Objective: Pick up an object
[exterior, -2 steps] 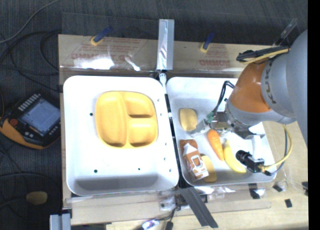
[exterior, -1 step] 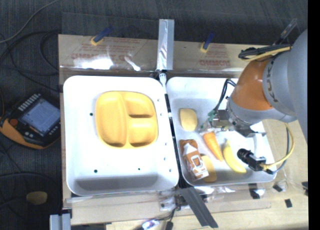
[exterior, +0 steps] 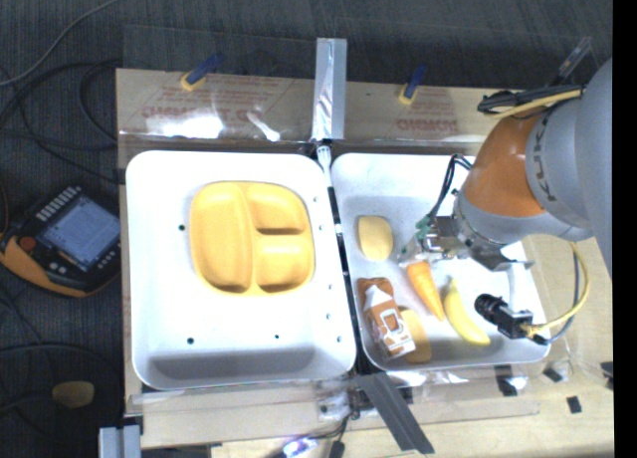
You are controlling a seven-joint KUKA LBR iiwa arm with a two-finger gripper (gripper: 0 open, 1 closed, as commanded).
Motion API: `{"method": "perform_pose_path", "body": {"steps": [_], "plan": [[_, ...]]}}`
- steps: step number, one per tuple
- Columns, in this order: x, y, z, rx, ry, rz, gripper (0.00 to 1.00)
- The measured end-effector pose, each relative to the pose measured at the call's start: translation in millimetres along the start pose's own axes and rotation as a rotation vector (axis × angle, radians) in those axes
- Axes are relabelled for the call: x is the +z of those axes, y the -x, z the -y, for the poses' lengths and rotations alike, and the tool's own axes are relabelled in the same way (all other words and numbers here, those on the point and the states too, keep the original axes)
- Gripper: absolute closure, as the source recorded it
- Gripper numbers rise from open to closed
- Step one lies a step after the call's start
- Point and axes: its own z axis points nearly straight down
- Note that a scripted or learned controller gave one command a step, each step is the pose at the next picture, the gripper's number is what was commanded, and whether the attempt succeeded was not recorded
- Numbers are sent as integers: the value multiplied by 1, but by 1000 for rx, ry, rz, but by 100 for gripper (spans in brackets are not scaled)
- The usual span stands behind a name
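Carrot (exterior: 426,288): seen just below the jaws (exterior: 435,244), long axis slanting away toward the banana (exterior: 464,315).
Jaws: state cannot be told.

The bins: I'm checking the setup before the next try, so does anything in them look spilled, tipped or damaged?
Nothing stands out. The yellow divided tray lies flat in the left bin. In the right bin, the pale yellow block, carrot, banana and brown packet lie loose but intact, close together.
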Motion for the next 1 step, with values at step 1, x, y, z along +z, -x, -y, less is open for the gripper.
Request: {"method": "perform_pose_path", "body": {"steps": [1], "plan": [[-121, -71, -33, 118, -16, 0, 100]]}}
